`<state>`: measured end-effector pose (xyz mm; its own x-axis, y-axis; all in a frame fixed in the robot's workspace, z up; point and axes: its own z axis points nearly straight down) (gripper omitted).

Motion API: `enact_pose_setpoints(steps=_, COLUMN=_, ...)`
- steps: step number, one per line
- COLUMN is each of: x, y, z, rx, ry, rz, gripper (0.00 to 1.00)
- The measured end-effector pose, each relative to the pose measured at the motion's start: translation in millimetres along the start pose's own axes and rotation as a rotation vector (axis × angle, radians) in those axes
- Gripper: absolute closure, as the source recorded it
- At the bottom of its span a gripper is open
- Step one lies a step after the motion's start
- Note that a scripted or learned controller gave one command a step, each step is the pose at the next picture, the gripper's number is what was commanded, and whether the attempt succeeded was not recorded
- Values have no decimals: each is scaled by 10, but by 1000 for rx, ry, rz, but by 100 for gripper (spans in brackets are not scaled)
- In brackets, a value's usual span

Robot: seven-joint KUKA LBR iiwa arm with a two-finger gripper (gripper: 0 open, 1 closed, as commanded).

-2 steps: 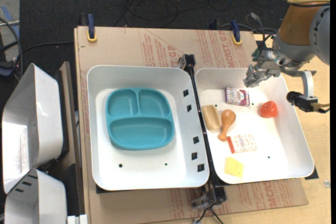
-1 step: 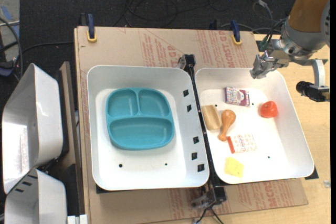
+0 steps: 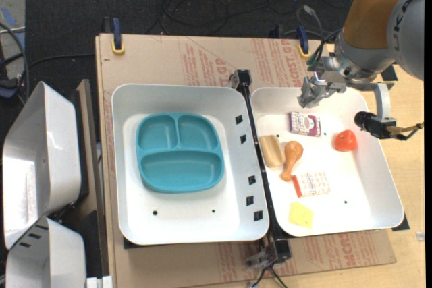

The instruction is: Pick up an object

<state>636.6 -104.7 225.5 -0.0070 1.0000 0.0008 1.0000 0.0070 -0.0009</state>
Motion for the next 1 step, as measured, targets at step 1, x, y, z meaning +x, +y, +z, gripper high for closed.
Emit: enact_pose_setpoints(steps=1, x=531, y=-52, z=-108, rx=0, ry=0, rz=0, gripper=100)
